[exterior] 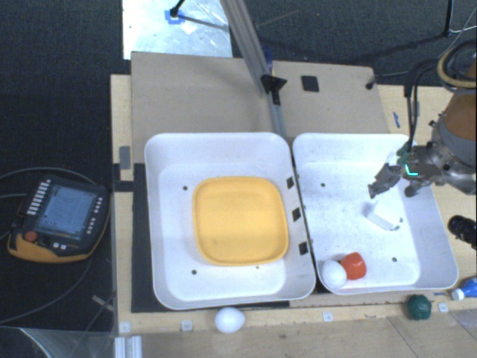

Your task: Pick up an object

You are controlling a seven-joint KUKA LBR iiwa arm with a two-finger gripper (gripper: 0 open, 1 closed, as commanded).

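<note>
The tool (395,183) hangs over the right bin (328,155) at about 2 o'clock, its two fingers spread with nothing between them. A small white block (382,218) lies just below it. At the bin's 7 o'clock, a white ball (333,274) touches a red cylinder (354,265). A yellow plate (241,219) sits in the left bin (168,200).

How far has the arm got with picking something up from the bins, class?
Done: the gripper has reached the right bin, fingers spread. In hand: nothing sits between its fingers; it hangs just above a small white block. Left: closing on an item and lifting it. The orange piece and white ball lie untouched in the bin's near corner.
</note>
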